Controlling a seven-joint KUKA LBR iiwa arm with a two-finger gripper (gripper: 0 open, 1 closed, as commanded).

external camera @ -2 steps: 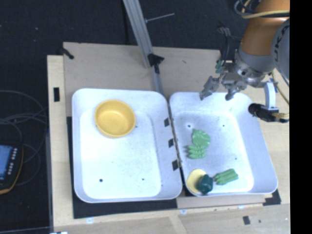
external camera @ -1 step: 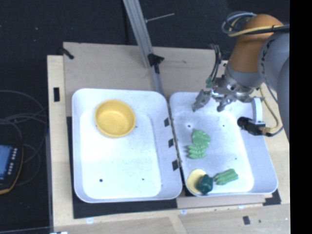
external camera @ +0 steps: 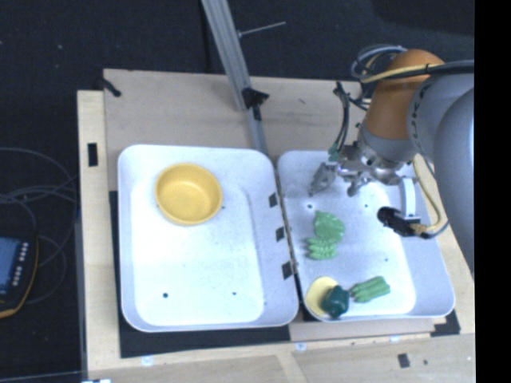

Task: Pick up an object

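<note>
We see the gripper [external camera: 339, 178] hovering over the far end of the right bin [external camera: 431, 294], fingers spread and empty. We judge it mid-approach: next it must drop toward the green toy [external camera: 326, 236] lying just below.

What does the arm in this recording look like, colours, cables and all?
The arm has a bulky grey shell with an orange band above the wrist. Thin dark and grey cables loop over the band and down its side. Below sits a small metallic gripper, with a black cable end beside it.
</note>
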